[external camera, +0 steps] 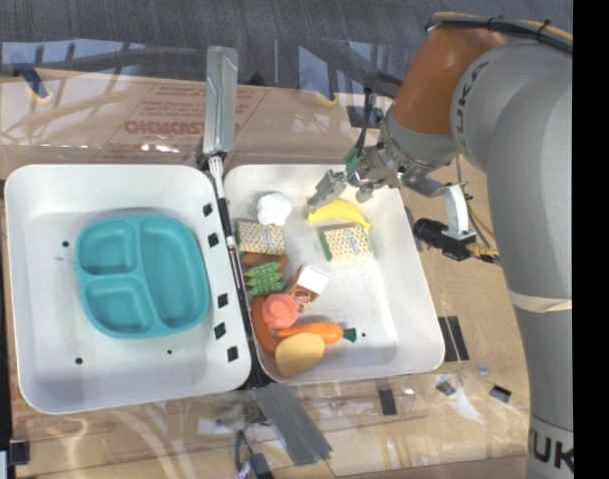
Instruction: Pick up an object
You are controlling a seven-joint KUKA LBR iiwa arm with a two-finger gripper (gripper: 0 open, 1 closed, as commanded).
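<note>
Camera view puts our tool (336, 190) just above the yellow banana (340, 214) in the right bin (421, 307); its grip state we cannot tell. We should descend squarely, then close.

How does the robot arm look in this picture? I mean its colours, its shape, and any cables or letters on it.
The arm is thick and rounded, with smooth light grey shells and an orange band above the wrist. Dark letters, cut off by the frame, stand on its lower part. Thin cables run over the top of the orange band. The gripper is small, of grey metal.
</note>
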